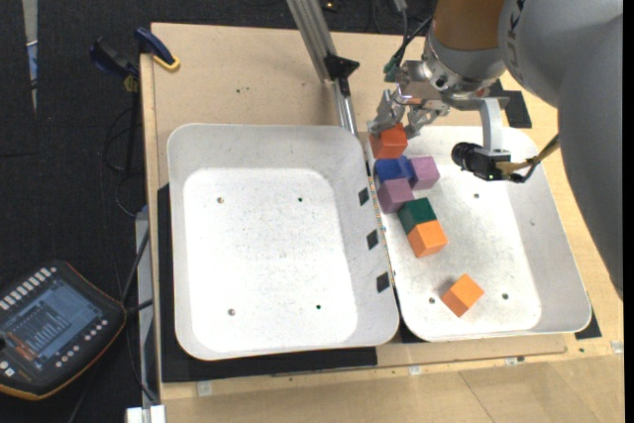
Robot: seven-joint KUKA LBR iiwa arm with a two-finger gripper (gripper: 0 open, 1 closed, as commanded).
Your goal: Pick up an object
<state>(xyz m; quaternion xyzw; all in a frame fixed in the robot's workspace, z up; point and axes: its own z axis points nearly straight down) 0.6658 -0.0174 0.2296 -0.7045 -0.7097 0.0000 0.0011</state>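
My gripper (398, 117) hangs over the far left corner of the right bin (515, 263). An orange-red block (389, 142) sits right under its fingertips; I cannot make out whether the fingers grip it. Just in front lie a blue block (387, 168), two purple blocks (424, 171) (395, 193), a green block (416, 211) and an orange block (428, 238), packed close together. Another orange block (462, 295) lies alone nearer the front of that bin.
The left bin (267, 233) stands beside the right one. A slanted metal rod (307, 5) crosses the back of the bench. A blue-and-yellow clamp (154, 50) lies at the bench's far left corner, and a teach pendant (50, 322) rests at lower left.
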